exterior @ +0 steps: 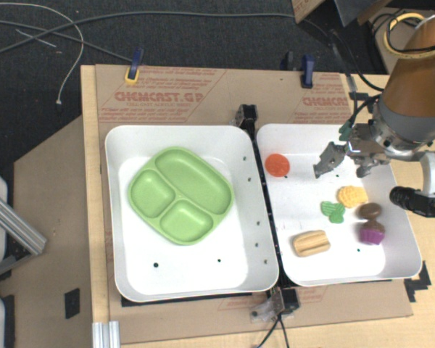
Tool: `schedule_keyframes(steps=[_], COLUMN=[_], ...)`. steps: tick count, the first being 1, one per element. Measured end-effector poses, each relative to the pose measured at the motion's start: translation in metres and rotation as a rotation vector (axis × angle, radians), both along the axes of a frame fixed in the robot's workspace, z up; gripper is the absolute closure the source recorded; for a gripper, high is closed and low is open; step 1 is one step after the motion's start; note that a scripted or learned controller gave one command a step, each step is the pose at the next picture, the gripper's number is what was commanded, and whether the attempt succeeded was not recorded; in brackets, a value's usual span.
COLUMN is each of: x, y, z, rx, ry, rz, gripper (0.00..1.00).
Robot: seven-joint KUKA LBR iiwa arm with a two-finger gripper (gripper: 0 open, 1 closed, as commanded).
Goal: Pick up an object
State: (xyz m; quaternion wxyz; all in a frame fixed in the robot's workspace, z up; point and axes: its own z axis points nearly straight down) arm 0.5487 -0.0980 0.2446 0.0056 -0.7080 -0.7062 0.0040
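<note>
In the right bin lie an orange round piece, a yellow corn piece, a small green piece, a brown piece, a purple piece and a tan bun. My gripper hangs over the upper right part of this bin, just above the corn, open, with nothing between its fingers. The arm's orange band rises at the right edge.
The left bin holds a green divided plate. A black clamp sits between the bins at the back. Two blue clips pin the cardboard base. Cables run across the dark floor behind.
</note>
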Motion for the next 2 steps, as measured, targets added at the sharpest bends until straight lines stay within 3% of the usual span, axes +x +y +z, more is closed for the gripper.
schedule_keyframes(steps=[1, 2], x=[0.002, -0.003], y=[0.000, 0.005], z=[0.006, -0.039], rx=[-0.001, 0.000], ry=[-0.012, -0.008], rz=[0.002, 0.002], gripper=[0.00, 0.00])
